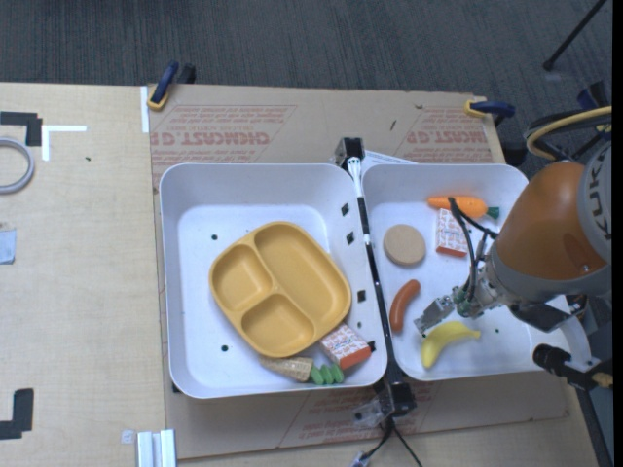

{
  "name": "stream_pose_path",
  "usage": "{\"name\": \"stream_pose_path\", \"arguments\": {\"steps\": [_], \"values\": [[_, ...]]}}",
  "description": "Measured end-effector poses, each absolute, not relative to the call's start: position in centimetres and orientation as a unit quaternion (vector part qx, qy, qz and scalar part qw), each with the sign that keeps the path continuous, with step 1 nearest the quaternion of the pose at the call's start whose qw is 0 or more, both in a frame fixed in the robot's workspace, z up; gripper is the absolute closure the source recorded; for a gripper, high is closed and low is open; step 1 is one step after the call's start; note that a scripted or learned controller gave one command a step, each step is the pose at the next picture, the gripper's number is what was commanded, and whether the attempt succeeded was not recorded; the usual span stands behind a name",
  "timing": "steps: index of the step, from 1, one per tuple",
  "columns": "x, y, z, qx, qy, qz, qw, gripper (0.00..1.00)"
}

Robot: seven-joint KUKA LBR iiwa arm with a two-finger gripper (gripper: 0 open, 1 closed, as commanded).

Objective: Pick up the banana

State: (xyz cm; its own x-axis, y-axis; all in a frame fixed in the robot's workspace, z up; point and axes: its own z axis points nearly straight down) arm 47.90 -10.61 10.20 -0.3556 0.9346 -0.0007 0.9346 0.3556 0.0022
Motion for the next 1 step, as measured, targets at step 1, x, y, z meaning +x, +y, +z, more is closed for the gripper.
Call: {"name": "stream_pose_path", "arguments": {"steps": [1], "values": [[47.77,-10.74,9.24,0.463,0.886,0.0002,0.0,0.0]]}}
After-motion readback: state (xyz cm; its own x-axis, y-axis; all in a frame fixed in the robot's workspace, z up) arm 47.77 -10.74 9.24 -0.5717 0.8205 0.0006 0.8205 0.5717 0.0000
